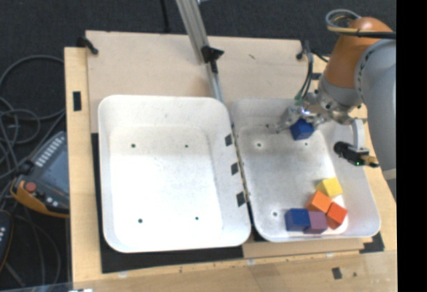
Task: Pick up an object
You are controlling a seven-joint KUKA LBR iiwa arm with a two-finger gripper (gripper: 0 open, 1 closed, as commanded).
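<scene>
Much bare floor across the right bin (280, 171). Jaws (301, 125) clamped on a small blue cube (302, 130) near its far edge.

Two bins side by side on desk (153, 61): left bin (167, 174), right bin (287, 171). End effector (301, 123) over right bin's far end, a block (302, 129) at its tip. Block cluster (317, 209) in right bin's near-right corner. Pendant (41, 174) left of desk.
</scene>
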